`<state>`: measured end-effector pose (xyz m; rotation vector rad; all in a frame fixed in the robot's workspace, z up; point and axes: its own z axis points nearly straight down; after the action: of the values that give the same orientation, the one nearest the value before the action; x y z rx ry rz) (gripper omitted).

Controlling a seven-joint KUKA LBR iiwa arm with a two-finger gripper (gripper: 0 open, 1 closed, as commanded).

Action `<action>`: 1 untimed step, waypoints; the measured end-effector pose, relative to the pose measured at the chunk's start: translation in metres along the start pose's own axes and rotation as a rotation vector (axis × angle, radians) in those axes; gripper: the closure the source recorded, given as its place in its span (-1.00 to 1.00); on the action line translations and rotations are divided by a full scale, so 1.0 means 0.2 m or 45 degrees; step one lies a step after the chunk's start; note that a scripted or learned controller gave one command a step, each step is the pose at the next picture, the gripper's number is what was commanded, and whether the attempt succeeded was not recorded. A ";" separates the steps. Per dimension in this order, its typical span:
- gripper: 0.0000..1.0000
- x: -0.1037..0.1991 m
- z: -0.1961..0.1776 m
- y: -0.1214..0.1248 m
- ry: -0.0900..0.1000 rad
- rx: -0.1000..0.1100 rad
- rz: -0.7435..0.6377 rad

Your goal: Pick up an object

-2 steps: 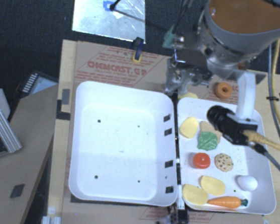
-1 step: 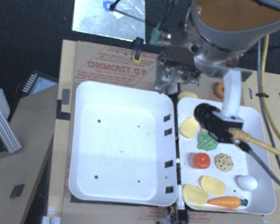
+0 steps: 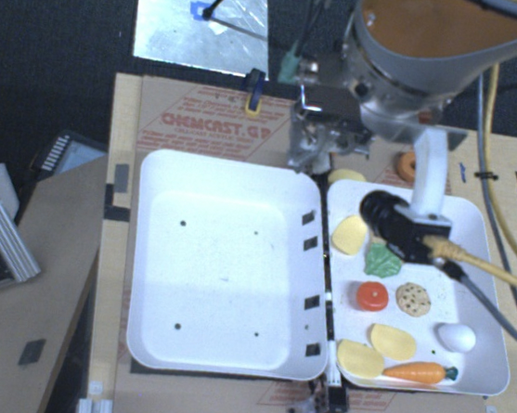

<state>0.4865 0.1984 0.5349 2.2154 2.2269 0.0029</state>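
A big grey arm with an orange band (image 3: 430,26) reaches in from the far right. Its metal gripper (image 3: 313,156) hangs over the far edge of the bins, right where the two of them meet. I cannot tell if the gripper is open or closed, and I see nothing held in it. A black round part on a white bracket (image 3: 395,222) sticks out from the arm over the right bin, with a yellow cable (image 3: 485,266) running off to the right.

The shallow white left bin (image 3: 224,262) sits beside the shallow white right bin (image 3: 498,371), and their sides touch.

The things to pick up are all in the right bin. A pale yellow flat piece (image 3: 346,176) lies at its far edge, near the gripper. A yellow chip (image 3: 350,234) lies close to the left wall. Just right of it is a green leafy toy (image 3: 383,261), partly under the black part. Nearer me sit a round red tomato toy (image 3: 372,295) and a brown spotted cookie (image 3: 413,298), side by side. A white egg (image 3: 455,337) lies to the right. Along the near edge are two more yellow oval slices (image 3: 393,340) and an orange carrot with a green tip (image 3: 416,370).

A brown ring doughnut (image 3: 405,165) lies on the bench just past the right bin. A brown cardboard sheet with red print (image 3: 213,122) lies under the bins.
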 end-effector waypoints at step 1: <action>1.00 -0.05 0.00 0.00 -0.001 0.000 0.008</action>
<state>0.4867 0.1882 0.5350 2.2218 2.2201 0.0023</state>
